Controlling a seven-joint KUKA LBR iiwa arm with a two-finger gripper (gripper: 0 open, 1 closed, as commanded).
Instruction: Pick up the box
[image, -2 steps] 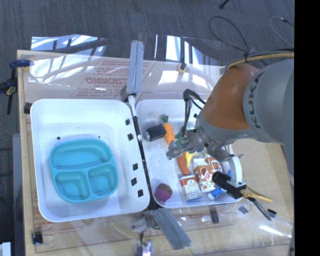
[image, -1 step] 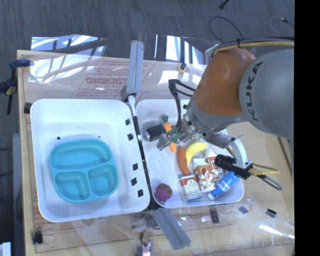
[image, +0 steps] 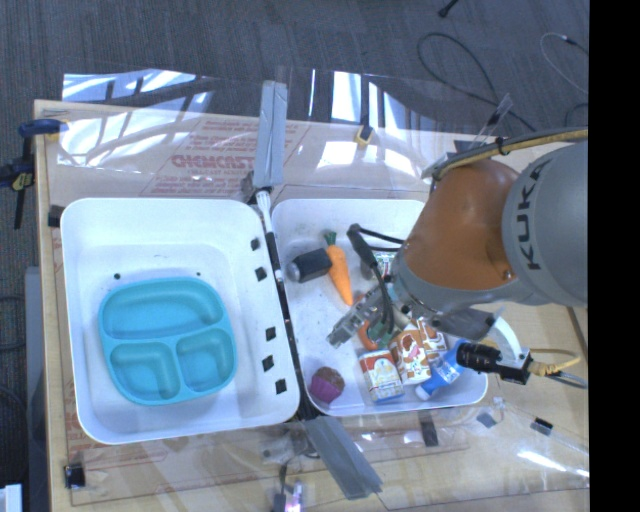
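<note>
Box (image: 380, 376), red and white carton with printed pictures, lies flat in the right bin (image: 300, 215) near its front edge, toward the front right corner. A second similar red and white carton (image: 419, 350) sits just beside it to the right and slightly behind, touching or nearly so. Blue and white bottle-like item (image: 440, 379) just right of the box, against the front rim. Gripper (image: 372, 318) sits just behind and a little left of the box, down low in the bin, metal fingers pointing toward the bin floor; cannot tell how far apart the fingers are, nothing visibly between them, box not held. Purple round item (image: 327, 383), maybe a toy fruit, left of the box, near the front left corner of the same bin. Orange carrot (image: 341, 273) further back, just behind the gripper, with a dark cylinder (image: 311, 265) touching its left side. Arm (image: 480, 235) with orange band reaches in from the right, covers the back right part of the bin. Left bin (image: 85, 225) holds a light blue divided tray (image: 166, 338), three compartments, well apart from the box.
</note>
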